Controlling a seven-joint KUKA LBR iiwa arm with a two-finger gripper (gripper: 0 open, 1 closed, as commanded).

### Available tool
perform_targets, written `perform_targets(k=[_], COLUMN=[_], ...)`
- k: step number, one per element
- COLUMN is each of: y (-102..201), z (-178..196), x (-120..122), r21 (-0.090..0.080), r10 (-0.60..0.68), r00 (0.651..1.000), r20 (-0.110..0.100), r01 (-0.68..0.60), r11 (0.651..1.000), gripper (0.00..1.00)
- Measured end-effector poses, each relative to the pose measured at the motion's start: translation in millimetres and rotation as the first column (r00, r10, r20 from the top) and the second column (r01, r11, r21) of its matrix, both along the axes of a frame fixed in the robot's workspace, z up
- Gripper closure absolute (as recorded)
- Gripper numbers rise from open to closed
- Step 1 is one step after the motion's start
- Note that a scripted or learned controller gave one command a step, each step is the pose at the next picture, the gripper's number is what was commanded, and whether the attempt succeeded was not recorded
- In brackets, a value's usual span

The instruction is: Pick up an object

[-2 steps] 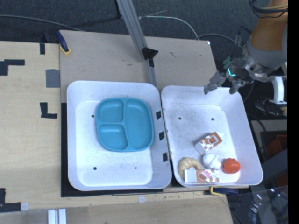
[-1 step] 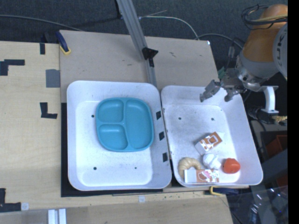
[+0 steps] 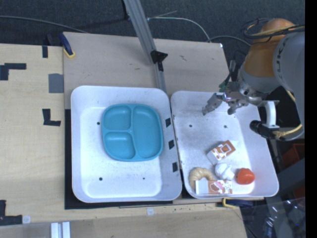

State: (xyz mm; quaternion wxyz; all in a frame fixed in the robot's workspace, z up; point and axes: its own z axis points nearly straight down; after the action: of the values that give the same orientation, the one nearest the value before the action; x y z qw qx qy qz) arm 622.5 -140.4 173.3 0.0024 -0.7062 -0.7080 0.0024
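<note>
Overhead, the gripper [image 3: 219,106] (fingers spread, nothing between them) hangs above the right bin's [image 3: 198,133] far end.

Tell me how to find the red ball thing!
Look at the right bin, the one without the blue plate. A small pile of toys sits in its near corner. The red ball is at the pile's right end, beside a small white lump; it is the only red, round thing there.

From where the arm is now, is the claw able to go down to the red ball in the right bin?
Probably yes. The claw hangs over the far part of the right bin, and the red ball lies at the near right corner with nothing over it. Only the small white object lies close at its left.
</note>
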Motion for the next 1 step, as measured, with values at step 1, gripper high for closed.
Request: perform_targets(k=[1], y=[3.2], z=[-45.3], x=[3.2], r21=[0.0], r10=[0.0], r00=[1.0], r20=[0.001], r01=[0.0], r11=[1.0], gripper=[0.0])
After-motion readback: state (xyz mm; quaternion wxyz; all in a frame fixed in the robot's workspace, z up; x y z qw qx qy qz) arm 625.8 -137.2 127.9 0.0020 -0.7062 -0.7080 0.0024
